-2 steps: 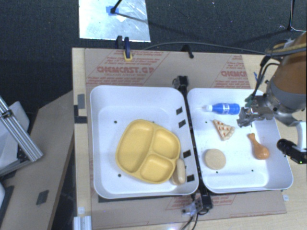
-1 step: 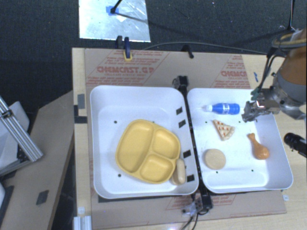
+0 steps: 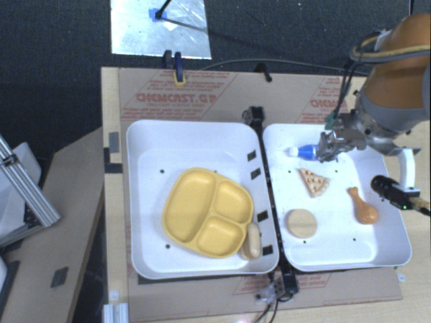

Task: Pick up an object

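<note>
The blue-and-white tube (image 3: pixel 304 152) lies on its side at the back of the right-hand bin (image 3: pixel 387 251), directly behind the pizza slice (image 3: pixel 314 181), with its white nozzle pointing toward the divider between the bins. The gripper (image 3: pixel 328 147) hangs right at its blue end; I cannot tell how the jaws stand or whether they touch it. The tube looks light, smooth and rounded, so it will likely roll or squirt sideways under a skewed pinch. The mid-body, squeezed across its width, seems the safest hold. In front of the pizza slice rests a round biscuit (image 3: pixel 302 223); a drumstick (image 3: pixel 362 206) lies to the slice's right.
</note>
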Robot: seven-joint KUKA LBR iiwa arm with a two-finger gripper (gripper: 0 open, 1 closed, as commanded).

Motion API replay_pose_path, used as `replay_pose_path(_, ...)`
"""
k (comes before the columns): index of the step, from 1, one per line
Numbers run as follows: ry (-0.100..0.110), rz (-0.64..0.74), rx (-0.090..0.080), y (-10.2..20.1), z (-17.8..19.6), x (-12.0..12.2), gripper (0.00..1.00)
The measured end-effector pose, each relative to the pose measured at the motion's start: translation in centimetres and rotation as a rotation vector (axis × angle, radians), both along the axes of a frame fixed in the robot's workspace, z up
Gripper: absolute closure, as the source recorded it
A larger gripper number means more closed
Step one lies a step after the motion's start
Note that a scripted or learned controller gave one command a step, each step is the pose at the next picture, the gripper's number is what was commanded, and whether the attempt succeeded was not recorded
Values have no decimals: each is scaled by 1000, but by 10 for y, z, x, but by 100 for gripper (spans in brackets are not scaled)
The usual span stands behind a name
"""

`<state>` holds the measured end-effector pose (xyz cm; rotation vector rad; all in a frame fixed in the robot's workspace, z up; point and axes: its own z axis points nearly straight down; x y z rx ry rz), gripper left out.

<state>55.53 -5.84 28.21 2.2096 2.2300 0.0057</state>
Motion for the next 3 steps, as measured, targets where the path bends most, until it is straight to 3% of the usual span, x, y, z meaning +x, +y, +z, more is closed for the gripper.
replay_pose_path(1,1,0,0,41,-12,26,100)
replay_pose_path(3,2,0,1,146,-25,50,100)
